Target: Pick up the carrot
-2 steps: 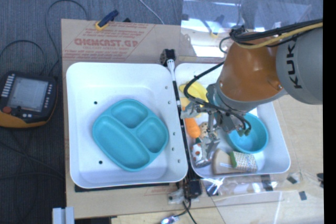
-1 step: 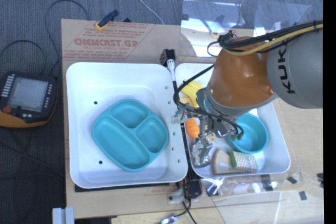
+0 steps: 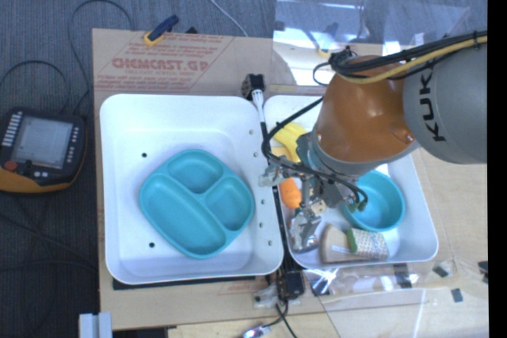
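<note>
Risk: a missed or partial grasp in the crowded right bin (image 3: 424,237).
The gripper (image 3: 307,211) is low beside the carrot (image 3: 290,193); finger state cannot be told, and the neighbouring blue bowl (image 3: 380,206) could be knocked.

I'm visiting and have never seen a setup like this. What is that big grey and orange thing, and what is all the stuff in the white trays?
It is a robot arm, seen from one camera fixed above the bench. It reaches in from the right, and its gripper hangs over the right bin. Its job is to pick up the carrot, the small orange piece beside the gripper. That bin also has a blue bowl, something yellow and a pale packet. The left bin holds a turquoise divided plate. I cannot tell whether anything is held.
</note>
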Robot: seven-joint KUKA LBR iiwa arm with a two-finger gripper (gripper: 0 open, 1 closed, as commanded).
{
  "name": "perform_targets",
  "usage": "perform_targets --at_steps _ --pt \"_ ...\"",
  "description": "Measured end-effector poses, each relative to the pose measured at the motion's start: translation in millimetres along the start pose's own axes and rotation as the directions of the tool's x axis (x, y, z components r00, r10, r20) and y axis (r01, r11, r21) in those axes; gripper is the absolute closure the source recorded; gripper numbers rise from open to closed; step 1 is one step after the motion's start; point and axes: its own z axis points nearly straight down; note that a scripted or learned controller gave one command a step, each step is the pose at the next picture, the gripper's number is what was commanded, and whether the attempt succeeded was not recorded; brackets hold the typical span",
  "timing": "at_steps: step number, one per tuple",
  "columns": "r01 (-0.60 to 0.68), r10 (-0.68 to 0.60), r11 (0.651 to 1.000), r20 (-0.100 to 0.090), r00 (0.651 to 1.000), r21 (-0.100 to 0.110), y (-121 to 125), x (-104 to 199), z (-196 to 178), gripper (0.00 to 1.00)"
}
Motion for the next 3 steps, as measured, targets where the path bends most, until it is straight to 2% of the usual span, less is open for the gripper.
perform_targets --at_steps 1,2,3 --pt "-0.01 0.01 1.0 0.003 1.0 0.002 77.2 -38.7 83.8 0.0" --pt "-0.008 0.008 1.0 0.008 1.0 0.003 77.6 -40.9 74.4 1.0" --pt "-0.007 0.007 1.0 0.007 1.0 0.004 77.5 -41.6 66.7 1.0"
